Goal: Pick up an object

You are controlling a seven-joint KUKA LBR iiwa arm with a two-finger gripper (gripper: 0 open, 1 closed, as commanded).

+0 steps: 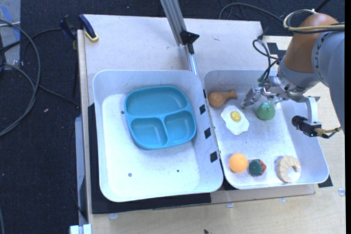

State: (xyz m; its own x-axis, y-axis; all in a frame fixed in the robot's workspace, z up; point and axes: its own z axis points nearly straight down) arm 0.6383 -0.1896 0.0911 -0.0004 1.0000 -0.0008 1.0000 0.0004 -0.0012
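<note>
Floor: dark carpet, black cables looped at left and top. Bench (137, 35): pale board, one metal strut (170, 0) slanting down to the seam between the bins.

Left bin (109, 172), count one: holds one blue divided tray (160, 117), three compartments.

Right bin (307, 164), count one: holds six items. One brown drumstick (221, 97) at the upper left; one fried egg (235, 119) just below it; one green round piece (266, 111) to the egg's right. Along the near edge: one orange ball (238, 163), one dark red-and-green piece (257, 167), one tan pastry (288, 168).

My gripper (262, 95): reaching in from the right, low over the right bin, just above the green round piece and near the drumstick. Jaw opening: I cannot tell; nothing visibly held.
</note>
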